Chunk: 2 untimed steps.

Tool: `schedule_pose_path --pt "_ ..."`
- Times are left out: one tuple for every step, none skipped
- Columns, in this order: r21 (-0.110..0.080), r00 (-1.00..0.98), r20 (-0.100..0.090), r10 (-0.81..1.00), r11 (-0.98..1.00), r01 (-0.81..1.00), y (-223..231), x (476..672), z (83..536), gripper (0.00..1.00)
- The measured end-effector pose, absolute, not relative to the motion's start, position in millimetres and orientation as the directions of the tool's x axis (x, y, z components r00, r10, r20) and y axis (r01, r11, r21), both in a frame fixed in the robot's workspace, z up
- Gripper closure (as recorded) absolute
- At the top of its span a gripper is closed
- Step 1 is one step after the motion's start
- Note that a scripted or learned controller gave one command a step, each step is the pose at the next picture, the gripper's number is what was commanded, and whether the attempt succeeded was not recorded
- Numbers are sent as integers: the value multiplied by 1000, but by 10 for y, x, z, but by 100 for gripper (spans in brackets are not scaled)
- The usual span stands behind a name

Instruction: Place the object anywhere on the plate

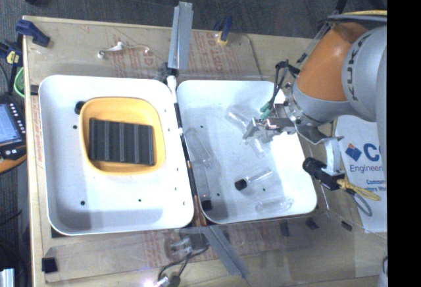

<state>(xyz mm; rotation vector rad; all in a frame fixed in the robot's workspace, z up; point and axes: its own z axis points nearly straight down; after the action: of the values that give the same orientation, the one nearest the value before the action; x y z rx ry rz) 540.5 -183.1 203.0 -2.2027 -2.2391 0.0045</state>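
Two white bins on the tabletop (79, 39). The left bin (59, 193) holds a yellow plate (122, 108) bearing a dark ribbed block (123, 142). The end effector (258, 128) hangs over the right bin (217, 98); its opening cannot be told. A small black object (241, 183) lies nearer in that bin.

Two white bins (112, 216) side by side; one yellow plate (122, 110) carrying one dark ridged block (122, 142); one small black object (241, 183); one arm (342, 72).
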Motion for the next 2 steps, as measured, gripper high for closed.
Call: schedule_pose_path --pt "-2 -130 1 991 130 991 -1094 5880 1851 100" --pt "-1 -322 0 947 322 947 -251 6096 1917 100"
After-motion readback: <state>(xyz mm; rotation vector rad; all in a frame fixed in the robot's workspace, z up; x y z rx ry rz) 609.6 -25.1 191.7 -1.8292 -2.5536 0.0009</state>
